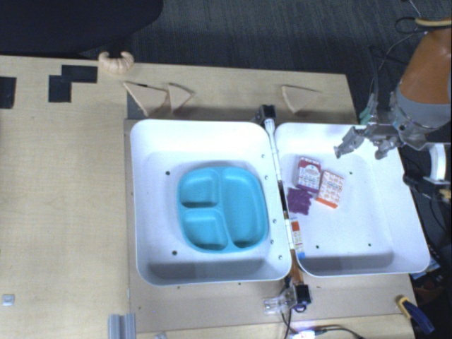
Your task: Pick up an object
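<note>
Two shallow white bins sit side by side on the desk (63, 210). The left bin (152, 189) holds a blue divided plate (222, 207) with three compartments, lying flat near the middle of its floor. The right bin (381, 217) holds three small flat items clustered toward its left half: a dark red packet (308, 172), an orange and white packet (331, 188) just beside it on the side toward the arm, and a small purple piece (299, 200) touching the lower edge of the red packet. A thin pen-like stick (282, 189) lies along the seam where the two bins meet.

The arm (427, 76) comes in over the far right corner of the right bin, its orange band above the grey wrist. The gripper (364, 143) hangs above the far part of that bin, with the jaws spread apart and nothing between them. The packets lie well apart from the jaws, nearer the bin's left wall and closer to its middle, none of them touching the fingers.

A small tan object (115, 62) rests near the far edge of the desk, beyond the left bin.
</note>
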Robot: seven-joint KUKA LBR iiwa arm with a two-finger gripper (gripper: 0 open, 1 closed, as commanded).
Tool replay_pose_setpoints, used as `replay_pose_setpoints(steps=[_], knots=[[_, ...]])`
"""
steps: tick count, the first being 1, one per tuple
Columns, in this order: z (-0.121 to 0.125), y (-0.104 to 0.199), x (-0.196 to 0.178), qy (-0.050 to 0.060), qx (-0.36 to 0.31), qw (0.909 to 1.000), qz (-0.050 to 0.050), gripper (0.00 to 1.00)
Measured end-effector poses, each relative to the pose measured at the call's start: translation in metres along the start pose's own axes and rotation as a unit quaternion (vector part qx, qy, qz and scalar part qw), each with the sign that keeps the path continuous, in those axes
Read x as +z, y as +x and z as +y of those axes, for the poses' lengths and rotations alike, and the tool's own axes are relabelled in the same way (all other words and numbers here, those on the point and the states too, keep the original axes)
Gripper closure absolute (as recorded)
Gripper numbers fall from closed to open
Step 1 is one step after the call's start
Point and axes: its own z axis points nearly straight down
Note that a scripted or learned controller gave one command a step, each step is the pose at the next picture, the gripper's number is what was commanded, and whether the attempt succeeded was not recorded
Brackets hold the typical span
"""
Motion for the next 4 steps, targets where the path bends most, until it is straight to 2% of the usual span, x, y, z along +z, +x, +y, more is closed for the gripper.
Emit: replay_pose_setpoints(steps=[1,2,3,4], knots=[[0.002,0.008,0.117,-0.004,0.001,1.0,-0.001,0.0],[0.004,0.009,0.105,-0.006,0.001,1.0,-0.001,1.0],[0.06,0.052,0.034,-0.002,-0.001,1.0,0.0,1.0],[0.064,-0.024,-0.046,-0.002,0.001,1.0,-0.001,1.0]])
